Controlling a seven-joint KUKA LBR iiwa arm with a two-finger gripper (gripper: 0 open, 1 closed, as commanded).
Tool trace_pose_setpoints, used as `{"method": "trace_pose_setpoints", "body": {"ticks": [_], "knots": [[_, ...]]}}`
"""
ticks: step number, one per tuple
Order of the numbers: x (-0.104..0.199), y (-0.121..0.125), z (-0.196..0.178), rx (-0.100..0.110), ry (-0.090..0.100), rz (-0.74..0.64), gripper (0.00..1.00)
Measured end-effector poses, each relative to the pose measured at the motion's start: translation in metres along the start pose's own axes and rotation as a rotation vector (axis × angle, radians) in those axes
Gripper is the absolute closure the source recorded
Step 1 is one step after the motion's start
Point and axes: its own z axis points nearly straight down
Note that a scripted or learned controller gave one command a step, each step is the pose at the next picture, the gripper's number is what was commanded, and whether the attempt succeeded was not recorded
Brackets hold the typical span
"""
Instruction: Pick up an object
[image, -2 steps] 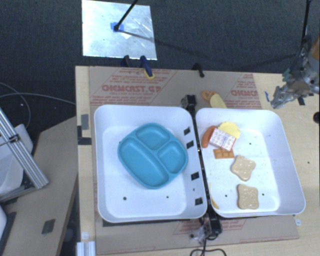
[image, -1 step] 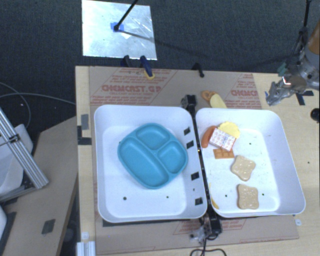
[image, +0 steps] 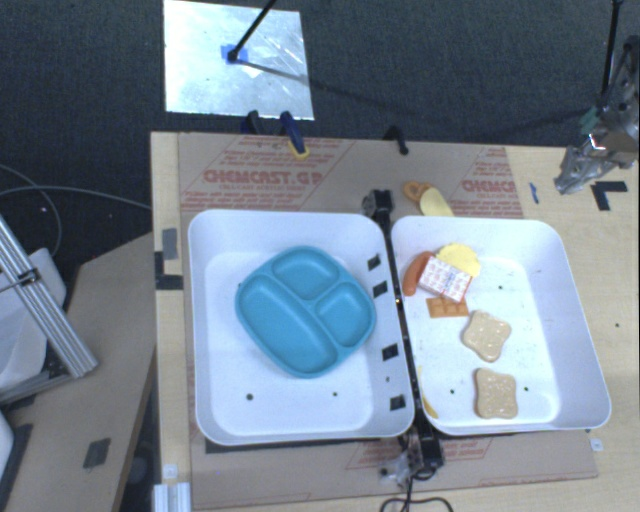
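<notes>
The gripper (image: 583, 172) hangs at the upper right of the view, above the bench (image: 560, 170) and outside both bins; whether it is open or closed cannot be told, and nothing is seen in its grasp. The right bin (image: 575, 300) lies below and to the left of it. In this bin the objects are gathered toward the left half — a white box with red pattern (image: 445, 278) rests against a yellow piece (image: 459, 258) and an orange sausage-shaped piece (image: 411, 274), with a small orange block (image: 447, 308) just beneath. Two bread slices (image: 486, 335) (image: 495, 393) lie lower, apart from each other. The left bin (image: 215, 300) holds a blue divided plate (image: 304, 311). Behind the bins, a yellow item (image: 434, 202) lies on the bench.
</notes>
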Motion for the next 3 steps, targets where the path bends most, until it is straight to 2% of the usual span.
{"method": "trace_pose_setpoints", "body": {"ticks": [1, 2, 3], "knots": [[0.002, 0.000, 0.000, 0.002, 0.001, -0.003, 0.00], [0.026, 0.001, -0.164, -0.017, -0.003, -0.008, 0.00], [0.025, 0.001, -0.164, -0.003, -0.001, -0.010, 1.00]]}}
